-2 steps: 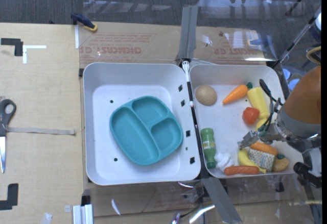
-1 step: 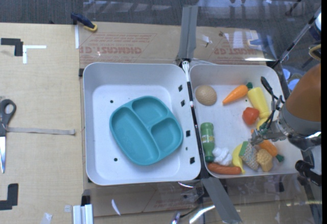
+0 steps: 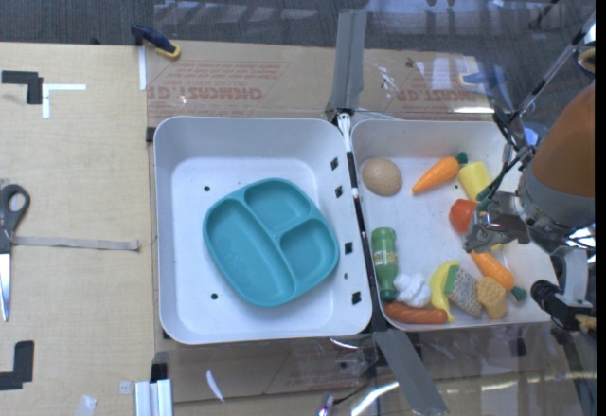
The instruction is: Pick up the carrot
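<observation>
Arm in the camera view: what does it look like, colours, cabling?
A bulky orange section sits above a grey wrist housing. The end effector is dark metal, small and angular. Thin black cables run diagonally along the arm. No markings legible.

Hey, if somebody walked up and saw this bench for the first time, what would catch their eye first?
Likely the teal divided plate, alone in the left bin. Next, the bright toy food crowding the right bin, with the carrot near its far wall. The hand sits low over that clutter.
</observation>
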`<action>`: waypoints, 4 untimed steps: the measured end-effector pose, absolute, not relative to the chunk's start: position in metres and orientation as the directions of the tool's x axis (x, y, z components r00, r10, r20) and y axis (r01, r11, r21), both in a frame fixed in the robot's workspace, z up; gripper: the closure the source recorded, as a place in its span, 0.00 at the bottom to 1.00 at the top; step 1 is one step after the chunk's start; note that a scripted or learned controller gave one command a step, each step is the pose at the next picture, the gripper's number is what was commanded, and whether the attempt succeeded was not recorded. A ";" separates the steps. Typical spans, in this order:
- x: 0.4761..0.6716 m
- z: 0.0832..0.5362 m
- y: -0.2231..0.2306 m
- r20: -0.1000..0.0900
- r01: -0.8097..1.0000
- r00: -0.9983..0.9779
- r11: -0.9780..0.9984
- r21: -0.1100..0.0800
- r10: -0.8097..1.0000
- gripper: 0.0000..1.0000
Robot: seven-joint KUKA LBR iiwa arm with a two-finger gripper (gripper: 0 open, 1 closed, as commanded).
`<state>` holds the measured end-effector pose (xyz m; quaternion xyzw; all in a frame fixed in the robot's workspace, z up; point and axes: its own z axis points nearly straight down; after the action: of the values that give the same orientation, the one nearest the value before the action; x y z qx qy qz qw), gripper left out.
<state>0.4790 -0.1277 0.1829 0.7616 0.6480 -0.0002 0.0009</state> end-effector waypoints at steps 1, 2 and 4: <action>0.478 0.092 -0.181 0.000 1.000 0.011 -0.011 0.000 1.000 1.00; 0.480 0.101 -0.182 -0.001 1.000 0.011 -0.011 0.002 1.000 1.00; 0.478 0.165 -0.128 0.000 0.946 -0.325 0.325 -0.001 0.946 1.00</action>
<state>0.4781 -0.1276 0.1647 0.5810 0.8139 -0.0003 0.0000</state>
